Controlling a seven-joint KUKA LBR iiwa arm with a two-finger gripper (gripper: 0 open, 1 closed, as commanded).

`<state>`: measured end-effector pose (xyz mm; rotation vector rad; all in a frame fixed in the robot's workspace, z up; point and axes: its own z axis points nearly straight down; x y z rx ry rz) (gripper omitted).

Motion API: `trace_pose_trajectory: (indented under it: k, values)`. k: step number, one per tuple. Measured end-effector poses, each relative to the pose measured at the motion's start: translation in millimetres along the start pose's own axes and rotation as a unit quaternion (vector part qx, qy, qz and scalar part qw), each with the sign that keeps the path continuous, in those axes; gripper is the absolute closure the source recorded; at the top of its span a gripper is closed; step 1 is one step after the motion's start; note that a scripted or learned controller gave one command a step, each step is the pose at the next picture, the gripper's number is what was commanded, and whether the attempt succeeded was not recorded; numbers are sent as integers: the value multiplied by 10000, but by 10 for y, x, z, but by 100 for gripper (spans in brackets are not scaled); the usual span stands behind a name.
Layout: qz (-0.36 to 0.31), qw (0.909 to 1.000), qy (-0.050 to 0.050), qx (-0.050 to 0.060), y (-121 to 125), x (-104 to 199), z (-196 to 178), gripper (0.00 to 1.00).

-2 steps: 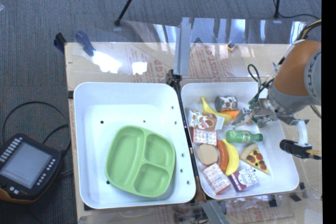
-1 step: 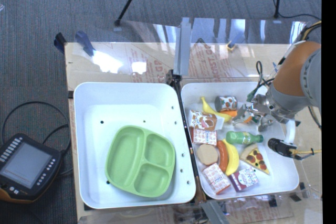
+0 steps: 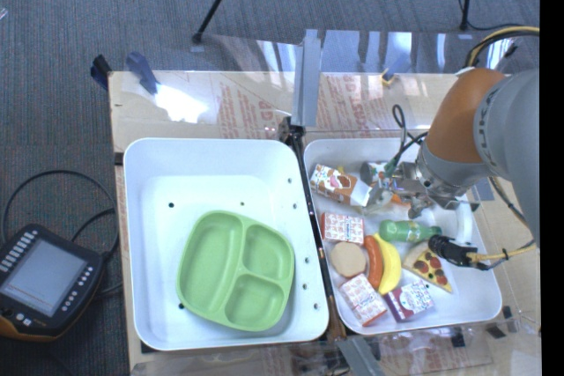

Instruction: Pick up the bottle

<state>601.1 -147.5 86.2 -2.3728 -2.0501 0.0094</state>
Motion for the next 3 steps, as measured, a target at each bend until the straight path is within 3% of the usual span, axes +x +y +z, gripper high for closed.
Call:
trace_pose_trajectory:
  k: [1, 3]
  values:
    - [-16, 10000, 16, -16, -34, -543, -6, 0]
    - [550, 9985, 39, -2, 91, -518, 0, 0]
